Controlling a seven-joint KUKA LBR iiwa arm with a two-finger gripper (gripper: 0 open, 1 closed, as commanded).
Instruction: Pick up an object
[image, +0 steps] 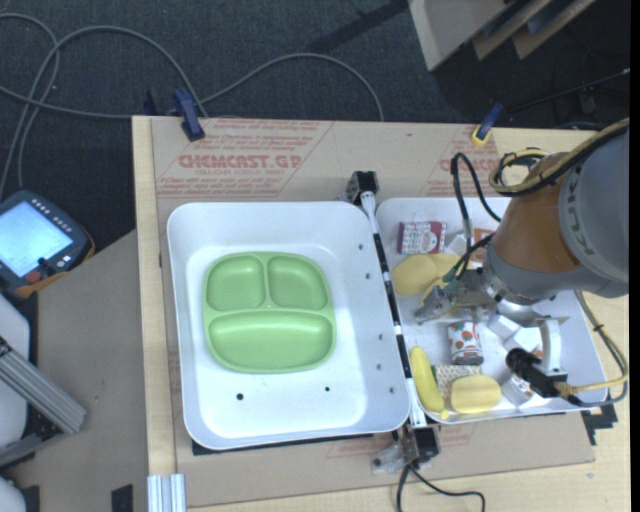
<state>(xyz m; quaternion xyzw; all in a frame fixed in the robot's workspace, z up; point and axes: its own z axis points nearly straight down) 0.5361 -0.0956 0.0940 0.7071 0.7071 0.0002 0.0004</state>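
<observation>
My gripper (442, 300) is low inside the right bin (590, 345), reaching in from the right under the grey arm with its orange band. It sits just below a yellow lemon-shaped object (418, 272) and just above a small red-and-white can (464, 343). A red-and-white carton (421, 237) lies at the bin's far side. Along the near left wall lies a banana (424, 378), and a pale yellow block (474, 393) rests beside it. Nothing is visibly held.
The left bin (200, 400) holds a green divided plate (268, 312). A ridge of two bin walls (385, 290) separates the bins. The arm covers the right bin's far right part. Cables trail over the bench behind the arm.
</observation>
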